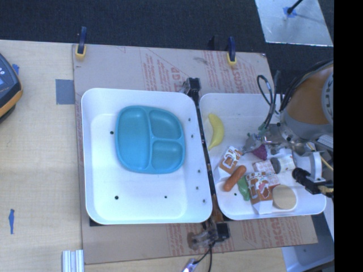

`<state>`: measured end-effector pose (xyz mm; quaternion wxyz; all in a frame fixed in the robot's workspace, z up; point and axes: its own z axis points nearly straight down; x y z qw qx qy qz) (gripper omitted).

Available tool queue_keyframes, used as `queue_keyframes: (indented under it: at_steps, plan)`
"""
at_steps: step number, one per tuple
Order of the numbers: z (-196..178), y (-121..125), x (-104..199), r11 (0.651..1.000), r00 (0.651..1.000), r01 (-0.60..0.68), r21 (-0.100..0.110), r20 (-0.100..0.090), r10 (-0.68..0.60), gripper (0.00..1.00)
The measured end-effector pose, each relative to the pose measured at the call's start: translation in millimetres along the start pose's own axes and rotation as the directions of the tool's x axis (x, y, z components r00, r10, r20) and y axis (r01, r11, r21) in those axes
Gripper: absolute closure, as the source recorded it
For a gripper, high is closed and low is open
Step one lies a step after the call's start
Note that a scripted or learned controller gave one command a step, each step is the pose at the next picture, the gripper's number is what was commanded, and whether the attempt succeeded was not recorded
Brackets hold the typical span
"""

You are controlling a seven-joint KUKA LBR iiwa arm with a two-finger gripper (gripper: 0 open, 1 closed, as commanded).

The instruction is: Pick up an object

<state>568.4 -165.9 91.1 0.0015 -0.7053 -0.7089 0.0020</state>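
My counter (39, 169) is light wood, with a cardboard sheet (142, 67) clamped on top by two blue-yellow clamps (81, 43). Dark carpet floor (142, 10) behind, bright sunlit patch (292, 13) top right.

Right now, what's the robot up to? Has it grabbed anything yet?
Gripper low in the right bin, by a purple item. Grab unconfirmed. Banana, hot dog, snack packets crowd close.
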Motion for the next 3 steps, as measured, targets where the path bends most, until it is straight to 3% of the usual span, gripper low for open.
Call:
queue_keyframes:
  at_steps: [1, 2, 3]
  plan:
    - [-1, 35, 37, 1.0, 1.0, 0.002, -0.002, 0.0, -0.002, 0.0]
    - [-1, 17, 11, 1.0, 1.0, -0.001, 0.0, 0.0, 0.001, 0.0]
    - [-11, 17, 10, 1.0, 1.0, 0.0, 0.001, 0.0, 0.0, 1.0]
